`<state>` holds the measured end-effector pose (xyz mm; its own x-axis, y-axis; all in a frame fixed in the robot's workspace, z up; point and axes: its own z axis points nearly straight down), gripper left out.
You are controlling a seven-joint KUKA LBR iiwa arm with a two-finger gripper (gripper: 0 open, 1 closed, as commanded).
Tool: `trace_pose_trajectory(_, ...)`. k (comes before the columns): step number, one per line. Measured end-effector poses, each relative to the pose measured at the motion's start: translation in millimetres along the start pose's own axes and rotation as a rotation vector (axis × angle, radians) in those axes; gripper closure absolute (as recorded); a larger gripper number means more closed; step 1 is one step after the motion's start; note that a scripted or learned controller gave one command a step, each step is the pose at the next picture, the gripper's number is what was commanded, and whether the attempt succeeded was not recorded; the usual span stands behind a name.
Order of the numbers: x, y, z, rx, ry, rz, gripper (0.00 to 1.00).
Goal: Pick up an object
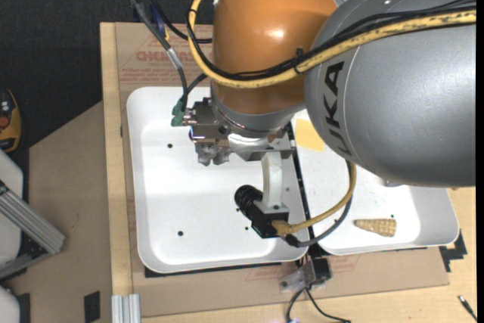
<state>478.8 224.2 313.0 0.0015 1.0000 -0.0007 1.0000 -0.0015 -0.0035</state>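
Much of both bins [151, 185] hidden beneath the arm [393, 79].

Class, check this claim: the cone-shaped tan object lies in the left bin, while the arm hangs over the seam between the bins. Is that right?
Not quite. The camera view shows the cone-shaped tan object in the right bin, not the left bin. The arm does hang over the seam.

Your arm [401, 79] has a broad, smooth grey casing with black "KUKA" lettering along its side, and a glossy orange dome [268, 26] capping the wrist. A yellow braided cable [249, 76] loops round the dome and trails down beside black wires. Below sit a silver flange, a small green circuit board and a black fitting.
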Motion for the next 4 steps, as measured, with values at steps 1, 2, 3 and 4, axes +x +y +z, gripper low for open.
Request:
trace_pose_trajectory(1, 0.0, 0.2, -3.1, -0.003, 0.001, 0.000, 1.00)
trace_pose_trajectory(2, 0.1, 0.3, -20.7, -0.005, 0.002, -0.002, 1.00)
trace_pose_trajectory(3, 0.2, 0.4, -48.2, -0.007, 0.003, -0.003, 1.00)
trace_pose_trajectory(4, 0.1, 0.2, -69.5, -0.006, 0.002, -0.003, 1.00)
